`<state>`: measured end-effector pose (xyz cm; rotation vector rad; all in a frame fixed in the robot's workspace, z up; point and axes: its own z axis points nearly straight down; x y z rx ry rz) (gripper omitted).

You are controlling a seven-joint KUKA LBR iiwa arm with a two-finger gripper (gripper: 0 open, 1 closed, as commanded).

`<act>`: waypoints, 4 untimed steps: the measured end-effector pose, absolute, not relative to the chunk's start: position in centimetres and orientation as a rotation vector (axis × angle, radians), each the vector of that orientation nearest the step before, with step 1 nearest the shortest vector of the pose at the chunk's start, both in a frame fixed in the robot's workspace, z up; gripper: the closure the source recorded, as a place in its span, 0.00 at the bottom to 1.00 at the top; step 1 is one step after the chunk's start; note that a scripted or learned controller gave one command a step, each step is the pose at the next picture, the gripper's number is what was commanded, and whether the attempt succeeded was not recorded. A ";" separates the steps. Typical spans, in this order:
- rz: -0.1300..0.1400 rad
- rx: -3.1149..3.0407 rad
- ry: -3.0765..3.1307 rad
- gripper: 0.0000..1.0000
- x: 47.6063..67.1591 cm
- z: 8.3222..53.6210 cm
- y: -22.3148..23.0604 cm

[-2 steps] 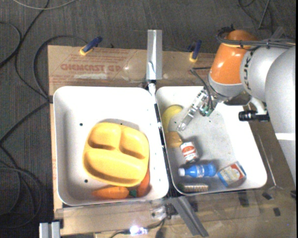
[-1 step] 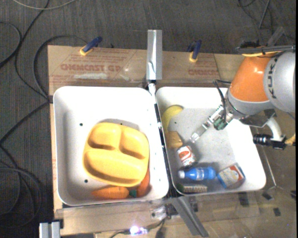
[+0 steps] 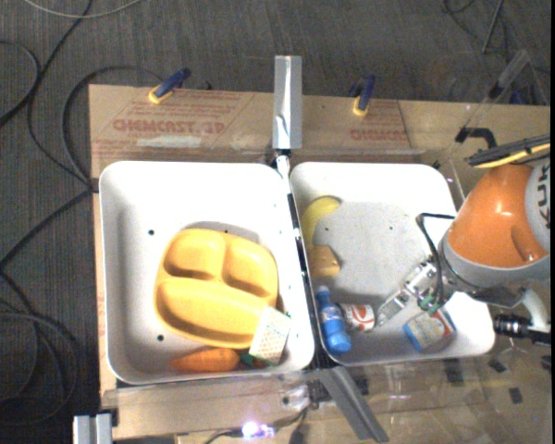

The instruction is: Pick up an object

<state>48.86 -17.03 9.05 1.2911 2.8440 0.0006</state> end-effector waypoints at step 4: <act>-0.002 1.204 2.900 0.00 54.4 18.4 -7.4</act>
